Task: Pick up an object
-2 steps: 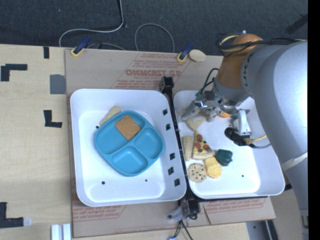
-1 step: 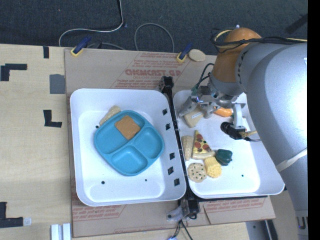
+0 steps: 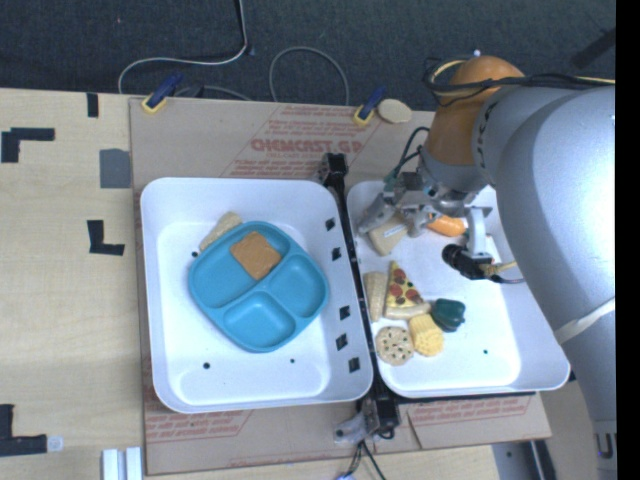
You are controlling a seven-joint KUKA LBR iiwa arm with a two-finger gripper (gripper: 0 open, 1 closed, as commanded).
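The light wooden table (image 3: 60,298) carries a brown cardboard sheet (image 3: 290,143) on which two shallow white plastic bins sit side by side. The grey robot arm (image 3: 560,178), with its orange band (image 3: 470,93) above the wrist, reaches down into the right-hand white bin (image 3: 520,358), and the end effector (image 3: 400,213) hangs low over that bin's far left corner; whether it is spread or closed cannot be told, and nothing can be seen held in it. The left-hand white bin (image 3: 170,368) lies well to the left of the end effector and holds a blue plastic compartment tray (image 3: 262,290), which bears a tan square toast-like piece (image 3: 256,255) in its far compartment; a pale flat piece (image 3: 218,231) shows from under the tray's far left edge. A pale beige block (image 3: 385,238) lies just below the end effector, possibly touching it. An orange carrot-shaped toy (image 3: 446,225) lies just to its right. Nearer the camera than the end effector lie a toy pizza slice (image 3: 403,290), a pale cracker-like slab (image 3: 375,293) beside it, a dark green toy pepper (image 3: 447,313), a yellow corn-like toy (image 3: 426,336) and a round chocolate-chip cookie toy (image 3: 393,345).
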